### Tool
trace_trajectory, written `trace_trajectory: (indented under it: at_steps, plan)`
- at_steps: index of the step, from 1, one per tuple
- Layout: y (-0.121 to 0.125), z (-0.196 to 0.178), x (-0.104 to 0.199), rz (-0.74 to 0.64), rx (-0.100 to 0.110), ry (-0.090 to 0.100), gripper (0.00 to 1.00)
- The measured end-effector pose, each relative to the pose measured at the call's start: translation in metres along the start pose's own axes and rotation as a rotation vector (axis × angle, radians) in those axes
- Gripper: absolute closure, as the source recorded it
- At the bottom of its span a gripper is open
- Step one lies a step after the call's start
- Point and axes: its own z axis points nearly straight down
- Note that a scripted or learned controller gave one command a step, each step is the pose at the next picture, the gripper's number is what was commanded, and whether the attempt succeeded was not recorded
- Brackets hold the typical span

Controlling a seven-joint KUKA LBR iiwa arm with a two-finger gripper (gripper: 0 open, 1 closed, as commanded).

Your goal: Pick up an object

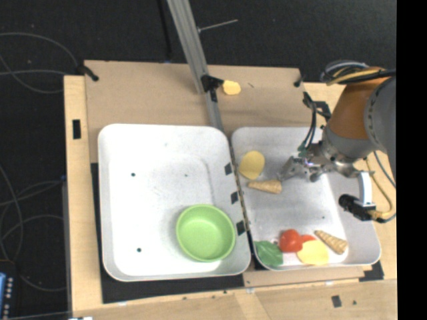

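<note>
My gripper [298,168] hangs over the right bin [293,145], in its upper middle, with the grey arm and orange band behind it on the right. Just left of it lie a pale yellow round piece [252,164] and a tan cone-shaped piece [266,187]. Along that bin's front edge sit a green piece [269,253], a red piece [290,240], a yellow piece [313,253] and a second tan cone [331,241]. A green bowl [205,232] rests in the left bin [153,152], near its front right corner. Nothing shows between the gripper's tips.
A slanted metal pole [192,45] rises from the back of the bench between the bins. A small yellow object [231,87] lies on the brown board behind the bins. Black cables trail over the dark floor at left.
</note>
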Motion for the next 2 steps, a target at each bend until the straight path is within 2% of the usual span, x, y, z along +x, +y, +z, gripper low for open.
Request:
trace_trajectory:
  at_steps: [1,2]
  plan:
    - [0.0,0.008,-0.002,0.004,-0.003,-0.002,0.0]
    - [0.001,-0.003,-0.003,0.004,-0.007,-0.002,1.0]
